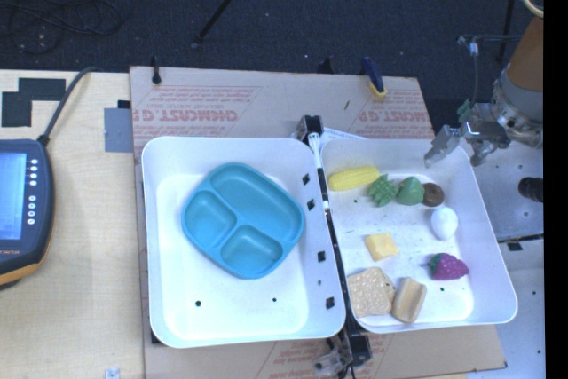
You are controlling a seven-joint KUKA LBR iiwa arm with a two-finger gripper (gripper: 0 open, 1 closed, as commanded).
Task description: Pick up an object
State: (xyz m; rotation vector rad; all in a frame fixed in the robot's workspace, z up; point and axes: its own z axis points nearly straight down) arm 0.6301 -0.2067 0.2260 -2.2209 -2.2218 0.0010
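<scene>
While your gripper (pixel 457 145) hangs over the right bin's (pixel 497 231) upper right rim, fingers apart and empty, the white egg (pixel 444 223) lies nearest. You'll find it toward six o'clock, long axis roughly upright.

Red print on cardboard sheet (pixel 266 106) under the bins, above the left bin: reads upside down, roughly "CHEMCAST G.P", with smaller red lines around it too small to read. More red print on same cardboard right of centre, near the blue clamp (pixel 374 77), and along the bottom edge below the bins: illegible. Handheld pendant (pixel 19 204) at left edge: lit screen, content blurred, unreadable. No other text legible.
</scene>
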